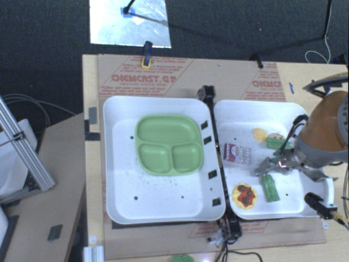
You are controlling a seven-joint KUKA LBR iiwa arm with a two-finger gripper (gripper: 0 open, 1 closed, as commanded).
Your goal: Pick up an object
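Note:
In the right bin (256, 111) lie several small items: a red and white carton (237, 153), a round pizza-like toy (244, 195), a green oblong piece (269, 188), a yellow piece (260, 134) and a green and yellow piece (276, 141). My gripper (266, 168) hangs low over the middle of this bin, just above the top end of the green oblong piece and to the right of the carton. The arm's orange band (327, 127) rises to the right of it. Nothing is seen lifted.
The left bin (117, 146) holds a green divided plate (168, 144). A black hinge strip (215, 152) runs between the bins. A shiny sheet (131, 15) lies beyond the bench. Cables (319, 56) trail at the back right, and a metal frame (22, 146) stands at left.

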